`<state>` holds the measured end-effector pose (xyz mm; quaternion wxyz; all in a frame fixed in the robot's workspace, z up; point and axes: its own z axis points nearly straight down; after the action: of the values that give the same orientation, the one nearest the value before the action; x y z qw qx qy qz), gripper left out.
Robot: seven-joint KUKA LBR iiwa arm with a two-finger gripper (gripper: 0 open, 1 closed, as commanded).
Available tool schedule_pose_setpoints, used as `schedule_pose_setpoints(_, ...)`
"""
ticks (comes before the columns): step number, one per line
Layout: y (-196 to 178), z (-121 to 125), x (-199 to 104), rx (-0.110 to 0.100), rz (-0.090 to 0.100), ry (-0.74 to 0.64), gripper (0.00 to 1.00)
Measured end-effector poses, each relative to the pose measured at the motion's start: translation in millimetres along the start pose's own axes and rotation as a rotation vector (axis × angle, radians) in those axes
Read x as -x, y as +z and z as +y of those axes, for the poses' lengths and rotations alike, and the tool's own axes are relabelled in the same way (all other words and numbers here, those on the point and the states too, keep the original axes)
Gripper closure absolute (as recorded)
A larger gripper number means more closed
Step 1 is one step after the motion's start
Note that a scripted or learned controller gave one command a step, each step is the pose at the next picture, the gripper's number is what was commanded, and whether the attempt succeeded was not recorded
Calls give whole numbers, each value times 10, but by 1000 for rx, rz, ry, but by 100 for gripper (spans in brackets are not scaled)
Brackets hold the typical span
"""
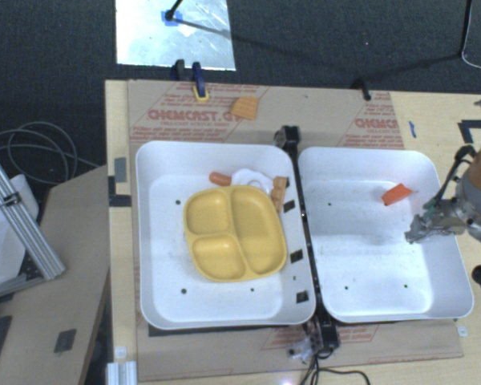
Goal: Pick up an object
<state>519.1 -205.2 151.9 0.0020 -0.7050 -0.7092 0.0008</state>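
A small orange block (396, 193) lies in the right bin (361, 295), toward its far right part. My gripper (422, 229) hangs over the right edge of that bin, a little nearer the camera than the orange block and to its right. Nothing shows between its fingers. In the left bin (156, 295) sits a yellow divided plate (233, 233). Behind the plate lie an orange sausage-shaped piece (220, 179), a white piece (251, 180) and a small tan block (279, 189).
A tan flat piece (244, 107) lies on the cardboard behind the bins, with a yellow and blue clamp (199, 83) to its left. A black divider (301, 231) runs between the bins. A reflective sheet (175, 22) lies on the floor beyond.
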Motion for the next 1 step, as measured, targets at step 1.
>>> schedule_pose_setpoints(1,-49,-5,9,4,-2,2,0)
